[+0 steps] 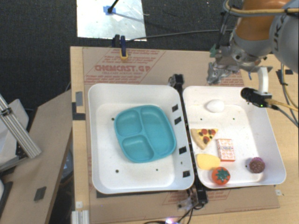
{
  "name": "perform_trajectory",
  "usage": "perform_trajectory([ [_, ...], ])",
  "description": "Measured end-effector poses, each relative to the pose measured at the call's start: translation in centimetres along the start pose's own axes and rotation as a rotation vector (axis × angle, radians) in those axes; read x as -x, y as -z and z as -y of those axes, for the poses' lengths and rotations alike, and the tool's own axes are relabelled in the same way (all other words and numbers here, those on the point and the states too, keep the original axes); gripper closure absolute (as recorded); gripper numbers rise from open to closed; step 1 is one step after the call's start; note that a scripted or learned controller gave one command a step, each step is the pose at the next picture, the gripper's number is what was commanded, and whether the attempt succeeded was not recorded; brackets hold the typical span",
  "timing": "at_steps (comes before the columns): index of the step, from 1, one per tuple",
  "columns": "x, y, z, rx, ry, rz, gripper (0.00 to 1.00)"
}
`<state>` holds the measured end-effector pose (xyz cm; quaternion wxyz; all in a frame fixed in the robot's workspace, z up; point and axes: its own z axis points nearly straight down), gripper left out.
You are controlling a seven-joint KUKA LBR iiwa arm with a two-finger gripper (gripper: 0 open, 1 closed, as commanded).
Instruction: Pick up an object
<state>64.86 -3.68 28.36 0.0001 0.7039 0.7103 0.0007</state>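
Bins sit side by side on the bench, and everything in them lies below the gripper (218,73) in the camera view, toward the near edge. Farthest to the gripper's left is the left bin (100,139), which holds a teal divided plate (145,133) with three compartments, lying flat and slightly turned. Between the two bins runs a row of black clips (179,120), just left of and below the gripper. The right bin (273,143) begins almost directly under the gripper, which hangs over the bin's far left corner, above the rim and apart from every object. Closest to the gripper is a white egg-shaped object (215,106), a little below it near the far wall of the bin. Farther below lies a pizza slice toy (204,136), with a small red and white box (225,150) just to its right. Below those rests a yellow piece (207,161), touching or nearly touching a red tomato toy (221,176) at the near rim. Well to the gripper's lower right sits a dark purple round object (257,165). Whether the gripper's fingers are parted or closed cannot be told from this angle; nothing is seen between them. The arm's orange band (261,1) rises above and right of the gripper.
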Motion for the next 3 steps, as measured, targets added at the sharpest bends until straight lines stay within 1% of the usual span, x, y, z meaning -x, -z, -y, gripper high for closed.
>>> perform_trajectory([
  [1,-5.2,-0.6,-0.9,0.001,0.001,-0.001,1.00],
  [2,-9.4,-1.8,-0.7,0.000,-0.001,0.000,1.00],
  [3,-13.2,-4.3,-1.2,-0.001,-0.001,0.000,1.00],
])
